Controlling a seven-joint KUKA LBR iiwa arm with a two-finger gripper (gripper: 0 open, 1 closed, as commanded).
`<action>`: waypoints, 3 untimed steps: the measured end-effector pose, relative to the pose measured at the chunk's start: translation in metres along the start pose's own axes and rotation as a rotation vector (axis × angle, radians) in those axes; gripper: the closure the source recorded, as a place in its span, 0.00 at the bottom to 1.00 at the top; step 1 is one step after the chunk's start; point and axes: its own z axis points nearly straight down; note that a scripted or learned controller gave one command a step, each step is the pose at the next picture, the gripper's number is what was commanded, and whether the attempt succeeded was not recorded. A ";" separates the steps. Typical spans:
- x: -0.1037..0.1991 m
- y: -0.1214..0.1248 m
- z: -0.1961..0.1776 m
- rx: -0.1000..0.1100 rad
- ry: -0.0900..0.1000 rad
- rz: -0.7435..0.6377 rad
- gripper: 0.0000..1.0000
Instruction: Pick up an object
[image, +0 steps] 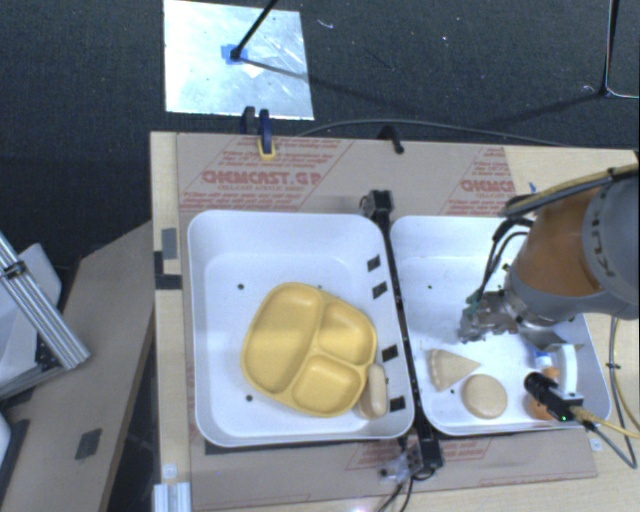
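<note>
Just below the fingers, state unclear: beige wedge, long axis left-right, tip rightward.

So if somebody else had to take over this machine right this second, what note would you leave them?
End effector: low in the right white bin, near the cream wedge-shaped piece; its grip can't be judged.
Also in that bin: tan round piece, lying beside the wedge.
Left white bin: yellow divided plastic tray, with a beige oval piece at its lower right edge.
Done: nothing visibly lifted.
Left: grasp and raise one object.
</note>
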 end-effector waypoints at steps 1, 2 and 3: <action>-0.004 -0.007 -0.048 -0.003 -0.001 0.002 1.00; -0.009 -0.009 -0.111 -0.006 -0.001 -0.001 1.00; -0.009 -0.008 -0.116 0.000 0.000 -0.002 1.00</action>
